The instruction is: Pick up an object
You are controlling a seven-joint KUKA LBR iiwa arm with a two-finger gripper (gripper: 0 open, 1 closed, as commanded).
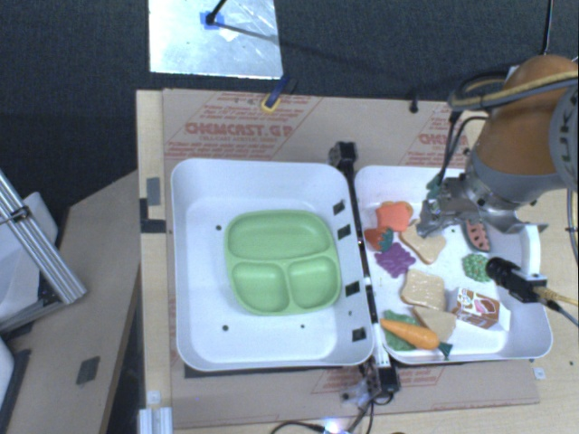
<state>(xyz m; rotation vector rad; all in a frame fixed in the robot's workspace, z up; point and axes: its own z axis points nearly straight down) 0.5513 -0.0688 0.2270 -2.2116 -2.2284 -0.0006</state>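
Nearest the camera: toy carrot [410, 334], orange with a green tip, lying at the near edge of the right bin [534, 337]. Just behind it, two tan bread slices [423, 289], touching or nearly so. Right of those, a small printed carton [477, 307].

No one toy named by the task, so any will do. Gripper [431, 217] low over the far middle of that bin, right above a pale cookie-like piece [424, 244]. Probably the target. Orange piece [393, 215] just left of it, purple bumpy piece [394, 260] near-left, both close by.

To do it well: come straight down, centre on the pale piece, keep off the orange and purple ones, squeeze across the narrow side, lift slowly.

Hard to tell: hand loose or clenched, lost in dark metal and cables. Nothing seen between its tips. Touching the pale piece or just above it, not clear either. Red slice [477, 236] and green lump [476, 266] on the right partly covered by the arm [525, 134]. Small red bit by the bin wall too tiny to name.

Left bin [194, 242]: green divided tray [282, 260], well apart from the hand.
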